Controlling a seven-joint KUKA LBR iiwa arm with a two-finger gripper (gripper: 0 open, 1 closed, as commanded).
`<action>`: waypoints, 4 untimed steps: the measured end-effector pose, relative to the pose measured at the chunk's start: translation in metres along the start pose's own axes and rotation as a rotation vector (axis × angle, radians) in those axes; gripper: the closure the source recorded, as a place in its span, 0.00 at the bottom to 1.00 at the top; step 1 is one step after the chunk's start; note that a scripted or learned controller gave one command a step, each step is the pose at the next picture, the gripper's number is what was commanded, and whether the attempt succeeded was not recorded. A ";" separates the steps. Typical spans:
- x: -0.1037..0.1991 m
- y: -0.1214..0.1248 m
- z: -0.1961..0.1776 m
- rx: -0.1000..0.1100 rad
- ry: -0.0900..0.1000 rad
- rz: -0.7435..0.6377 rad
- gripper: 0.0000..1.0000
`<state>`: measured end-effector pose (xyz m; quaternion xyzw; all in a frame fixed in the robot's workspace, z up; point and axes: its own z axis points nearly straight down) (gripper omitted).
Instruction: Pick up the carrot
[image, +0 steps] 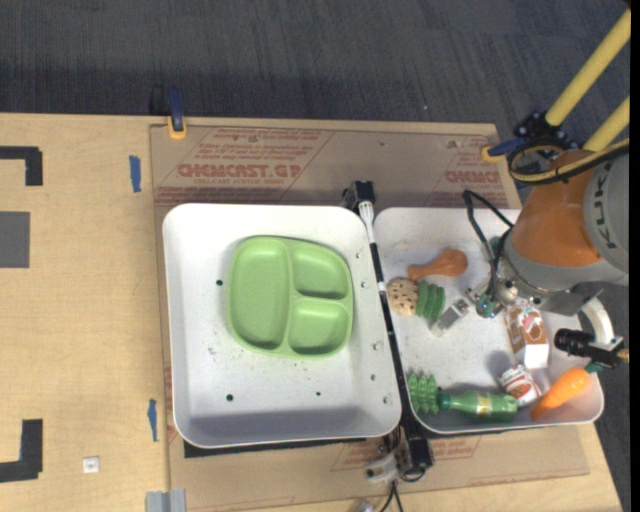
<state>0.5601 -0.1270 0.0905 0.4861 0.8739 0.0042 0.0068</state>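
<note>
grey arm (585, 225) (orange band above wrist) reaches in from right, gripper (487, 300) pointing down.

Two white bins (190, 330) sit side by side on the bench (70, 330).

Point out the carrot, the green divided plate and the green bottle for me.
carrot (566, 388): camera view, middle of its orange body.
green divided plate (258, 292): camera view, floor of its large left compartment.
green bottle (478, 404): camera view, middle of its body.

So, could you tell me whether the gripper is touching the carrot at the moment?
Apart. The camera view shows the gripper over the middle of the right bin, while the carrot lies in its near right corner, with other items between them.
</note>
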 end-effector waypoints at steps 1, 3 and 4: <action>-0.055 0.090 0.003 0.026 0.014 0.080 0.00; -0.017 0.085 -0.021 0.013 0.009 -0.181 0.00; 0.001 0.053 -0.035 0.014 0.008 -0.110 0.00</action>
